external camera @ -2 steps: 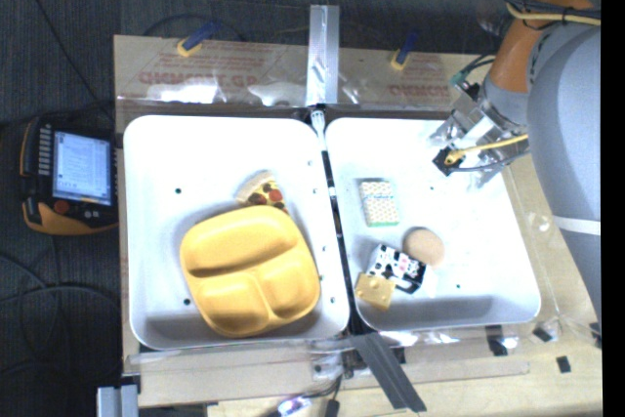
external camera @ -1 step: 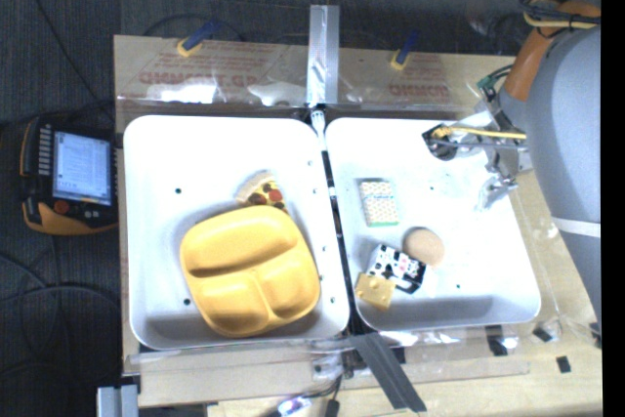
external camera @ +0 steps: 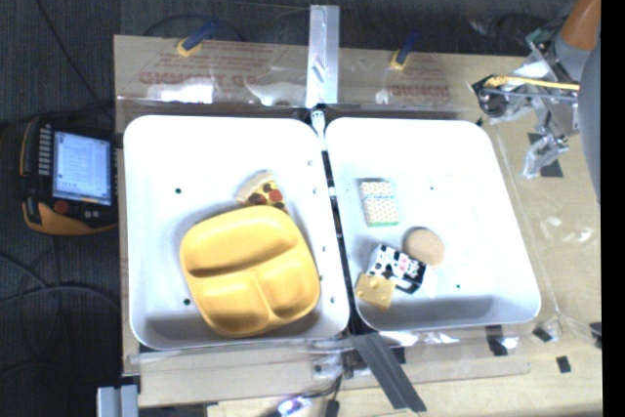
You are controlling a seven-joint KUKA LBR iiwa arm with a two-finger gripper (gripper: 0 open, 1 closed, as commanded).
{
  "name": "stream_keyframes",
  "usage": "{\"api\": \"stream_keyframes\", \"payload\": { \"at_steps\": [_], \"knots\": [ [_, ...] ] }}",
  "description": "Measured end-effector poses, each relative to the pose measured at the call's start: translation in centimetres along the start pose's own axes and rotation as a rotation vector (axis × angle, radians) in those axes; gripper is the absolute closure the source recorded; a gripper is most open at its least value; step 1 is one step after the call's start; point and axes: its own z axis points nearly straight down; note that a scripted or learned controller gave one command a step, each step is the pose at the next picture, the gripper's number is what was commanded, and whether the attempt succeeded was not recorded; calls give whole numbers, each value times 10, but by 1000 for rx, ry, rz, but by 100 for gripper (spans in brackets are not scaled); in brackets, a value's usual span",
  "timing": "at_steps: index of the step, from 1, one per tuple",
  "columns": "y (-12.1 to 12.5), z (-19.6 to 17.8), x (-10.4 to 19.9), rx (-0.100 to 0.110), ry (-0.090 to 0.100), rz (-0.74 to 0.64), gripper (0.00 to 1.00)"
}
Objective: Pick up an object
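While the arm sits at the right edge of the frame, clear of both bins, the step in hand looks like choosing a target and lining up over it. The hand (external camera: 539,127) hangs over the counter (external camera: 552,229) at the upper right, outside the right bin (external camera: 469,210); whether it is released or clenched cannot be told at this size, and nothing is seen in it.

Candidates lie in both bins. In the right bin, a small dotted pale block (external camera: 379,201) lies by itself near the centre-left. Lower down, a round tan piece (external camera: 424,246), a black-and-white patterned item (external camera: 397,268) and a yellow wedge (external camera: 374,290) crowd together, touching or nearly so. In the left bin (external camera: 166,171), a large yellow divided tray (external camera: 250,271) fills the lower middle, with a small brown and red item (external camera: 261,191) at its upper edge.

To do this well, I would judge the dotted block the safest pick (it stands apart from its neighbours, so there is room on either side). The clustered three risk a nudge or a double catch, and the tray looks too broad for a two-finger grip except at its rim. Come straight down over the block's centre, and keep off the divider (external camera: 330,200) between the bins just beside it.
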Motion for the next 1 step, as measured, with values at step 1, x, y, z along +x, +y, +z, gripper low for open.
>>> {"api": "stream_keyframes", "payload": {
  "at_steps": [1],
  "knots": [
    [-47,88,16,3,-1,-40,0]
  ]
}}
